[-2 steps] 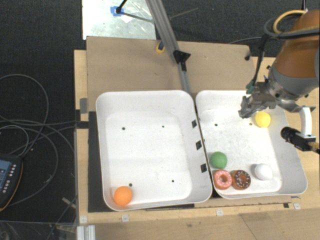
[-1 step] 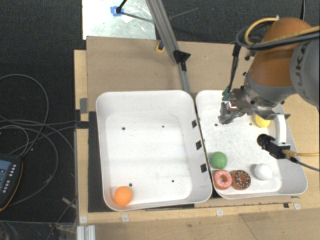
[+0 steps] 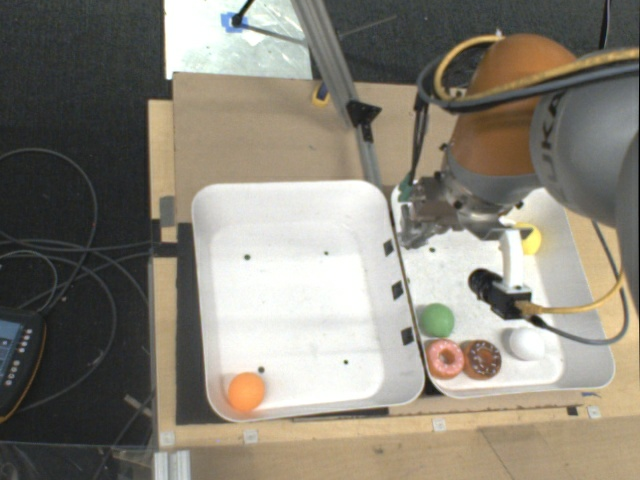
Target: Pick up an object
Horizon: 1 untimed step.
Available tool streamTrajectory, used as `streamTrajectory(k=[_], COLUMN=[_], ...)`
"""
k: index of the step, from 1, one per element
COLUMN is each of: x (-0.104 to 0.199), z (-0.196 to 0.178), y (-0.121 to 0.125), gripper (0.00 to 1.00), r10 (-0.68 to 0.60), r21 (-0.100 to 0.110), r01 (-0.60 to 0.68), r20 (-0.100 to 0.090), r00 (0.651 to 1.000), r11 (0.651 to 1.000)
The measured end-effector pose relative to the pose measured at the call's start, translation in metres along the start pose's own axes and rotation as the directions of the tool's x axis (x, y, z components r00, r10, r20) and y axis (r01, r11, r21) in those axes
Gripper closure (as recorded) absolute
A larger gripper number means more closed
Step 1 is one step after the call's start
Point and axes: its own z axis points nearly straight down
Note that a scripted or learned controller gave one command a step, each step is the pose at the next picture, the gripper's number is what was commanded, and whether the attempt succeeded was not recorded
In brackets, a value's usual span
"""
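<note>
While the grey arm [image 3: 590,138] with its orange band [image 3: 510,98] reaches over the right bin [image 3: 585,368], the gripper [image 3: 415,230] hangs at that bin's far left corner, close to the wall shared with the left bin [image 3: 300,208]. Whether the gripper is apart or together cannot be told from this angle, and nothing can be seen held in it.

Taking the right bin as the landmark, the things to pick lie mostly along its near edge. A green ball [image 3: 436,319] sits near the bin's left wall, well below the gripper and apart from it. Just nearer than the ball lies a pink doughnut [image 3: 445,359], with a brown doughnut [image 3: 483,359] touching its right side. A white ball [image 3: 524,344] rests just right of the brown doughnut. A yellow object [image 3: 530,239] shows at the bin's middle, partly hidden by the arm. An orange ball [image 3: 245,391] lies in the left bin's near left corner.

Part of the letters "KU" can be read on the arm. Both bins rest on the desk [image 3: 250,138].
</note>
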Motion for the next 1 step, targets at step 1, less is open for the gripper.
streamTrajectory(k=[1], x=[0.0513], z=[-0.0021], y=[-0.0191], gripper=[1.0], r10=[0.0], r21=[0.001], r01=[0.0], r20=[0.0], r00=[1.0], r11=[1.0])
